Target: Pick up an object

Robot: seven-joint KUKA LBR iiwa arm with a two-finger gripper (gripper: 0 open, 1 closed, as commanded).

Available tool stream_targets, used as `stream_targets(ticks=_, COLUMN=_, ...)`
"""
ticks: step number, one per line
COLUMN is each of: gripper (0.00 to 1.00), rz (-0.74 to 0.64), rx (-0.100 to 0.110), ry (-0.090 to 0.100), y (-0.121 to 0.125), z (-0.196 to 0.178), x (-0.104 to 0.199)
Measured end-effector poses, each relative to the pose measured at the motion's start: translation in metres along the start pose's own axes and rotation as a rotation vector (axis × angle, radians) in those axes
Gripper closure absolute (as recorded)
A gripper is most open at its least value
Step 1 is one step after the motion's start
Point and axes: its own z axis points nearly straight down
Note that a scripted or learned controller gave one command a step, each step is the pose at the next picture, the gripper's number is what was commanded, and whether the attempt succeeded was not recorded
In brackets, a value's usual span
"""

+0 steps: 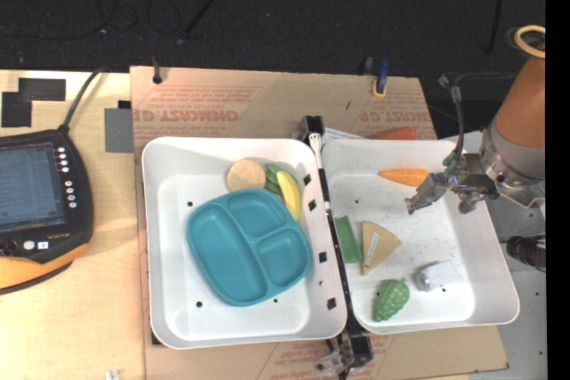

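My gripper (446, 197) hovers over the right side of the right bin (485, 231), with the two fingers spread apart, so it is open and holds nothing. An orange carrot (403, 177) lies just left of it near the bin's far wall. Nearer the front lie a tan cheese wedge (378, 243), a flat green piece (346, 238), a bumpy green fruit (389, 299) and a small grey object (434, 276), all apart from the gripper.
The left bin (169, 191) holds a teal divided plate (249, 246), a yellow banana (288, 194) and a round tan bun (247, 176). A black divider (321, 227) runs between the bins. A tablet pendant (36, 191) sits on the bench at far left.
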Motion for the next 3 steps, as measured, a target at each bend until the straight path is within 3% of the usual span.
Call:
stream_targets(ticks=1, gripper=0.0, rz=0.001, rx=0.014, ry=0.003, y=-0.002, z=0.142, x=-0.021)
stream_targets(ticks=2, gripper=0.0, rz=-0.005, rx=0.0, ry=0.002, y=0.027, z=0.164, x=0.035)
stream_targets(ticks=3, gripper=1.0, rz=0.004, rx=0.003, ry=0.001, y=0.025, z=0.153, x=0.031)
